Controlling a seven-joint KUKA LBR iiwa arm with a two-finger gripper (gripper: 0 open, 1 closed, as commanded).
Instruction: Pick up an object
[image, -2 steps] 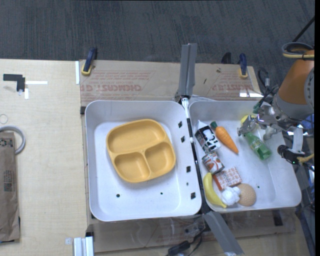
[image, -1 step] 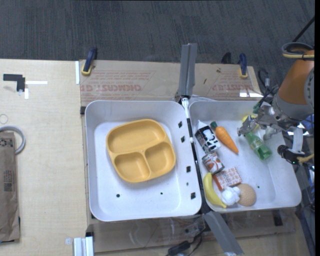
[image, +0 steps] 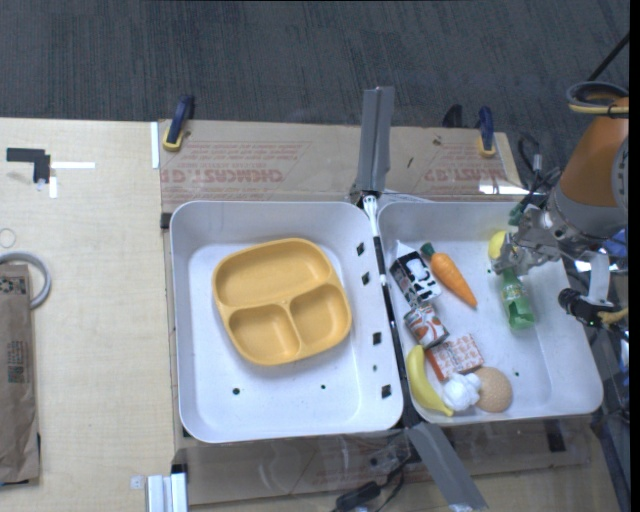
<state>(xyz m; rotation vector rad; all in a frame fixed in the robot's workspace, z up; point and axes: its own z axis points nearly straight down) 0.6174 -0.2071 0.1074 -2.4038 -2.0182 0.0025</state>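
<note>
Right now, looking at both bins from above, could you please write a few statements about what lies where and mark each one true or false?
1. The yellow divided plate lies in the left bin. True.
2. The carrot lies on the yellow divided plate. False: it lies in the right bin, near that bin's far left corner.
3. The banana lies along the right bin's left wall, towards the near end. True.
4. The green bottle is in the left bin. False: it is in the right bin, just below the gripper.
5. The gripper hangs over the right bin. True.
</note>
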